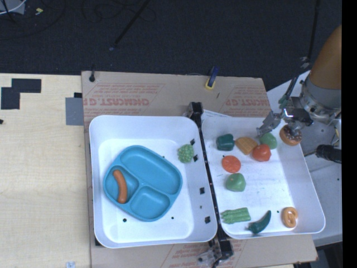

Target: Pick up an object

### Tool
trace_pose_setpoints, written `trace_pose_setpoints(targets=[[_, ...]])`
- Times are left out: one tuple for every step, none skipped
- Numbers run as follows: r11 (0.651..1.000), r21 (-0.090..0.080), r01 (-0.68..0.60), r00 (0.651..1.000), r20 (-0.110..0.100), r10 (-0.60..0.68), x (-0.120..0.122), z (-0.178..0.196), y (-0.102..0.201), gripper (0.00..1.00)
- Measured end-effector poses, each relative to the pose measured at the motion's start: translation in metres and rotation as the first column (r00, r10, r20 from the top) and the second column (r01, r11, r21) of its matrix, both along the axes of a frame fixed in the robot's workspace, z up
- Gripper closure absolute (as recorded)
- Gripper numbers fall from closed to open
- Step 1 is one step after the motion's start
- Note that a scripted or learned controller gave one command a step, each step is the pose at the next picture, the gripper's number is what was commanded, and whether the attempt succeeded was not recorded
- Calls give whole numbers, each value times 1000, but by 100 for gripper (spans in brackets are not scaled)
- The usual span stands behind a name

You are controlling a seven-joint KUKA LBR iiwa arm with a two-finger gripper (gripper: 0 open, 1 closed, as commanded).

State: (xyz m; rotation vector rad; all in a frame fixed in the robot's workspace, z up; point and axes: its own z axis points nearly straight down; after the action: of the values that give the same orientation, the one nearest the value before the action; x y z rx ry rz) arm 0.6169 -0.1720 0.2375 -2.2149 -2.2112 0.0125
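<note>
the likeliest target looks like the green round piece [269,140] up at the top right of the right bin [304,166], sitting just beside a red tomato-ish thing [261,153] and an orange chunk [246,145]. it's roundish, so no real long axis to line up with. the gripper [277,123] hangs right over that corner, so the piece lies just below and a touch toward the bin's middle from the fingertips. there's also a brown donut-like thing [290,134] right at the gripper's far side on the bin rim, hard to say if it's touching anything. jaws look spread apart with nothing between them, i'd say open. my guess is it needs a short drop straight down, and the tomato being so close could get bumped.
</note>
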Motion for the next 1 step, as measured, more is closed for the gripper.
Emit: trace_pose_setpoints(targets=[[1000,-3,-2,1000,13,2,2,8,0,0]])
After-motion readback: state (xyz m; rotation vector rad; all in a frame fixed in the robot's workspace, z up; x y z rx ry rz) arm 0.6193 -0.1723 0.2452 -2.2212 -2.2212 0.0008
